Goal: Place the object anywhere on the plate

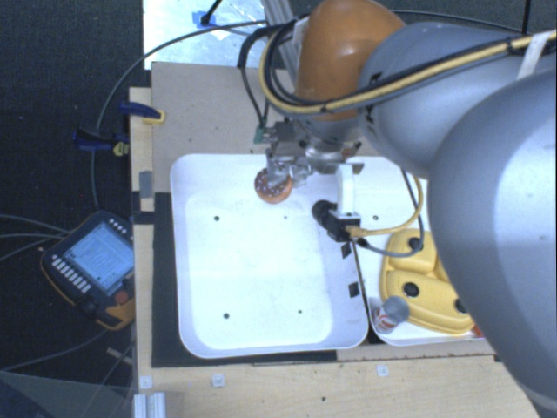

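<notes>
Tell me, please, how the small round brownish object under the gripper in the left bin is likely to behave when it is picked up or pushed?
The brownish object looks small and disc-like, so it is probably light and easily nudged across the smooth floor of the left bin. If tipped on edge, its round outline suggests it could roll. It appears rigid, though blur hides detail.

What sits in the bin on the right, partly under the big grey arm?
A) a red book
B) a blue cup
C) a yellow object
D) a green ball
C: a yellow object lies in the right bin, with the arm covering part of it.
</notes>
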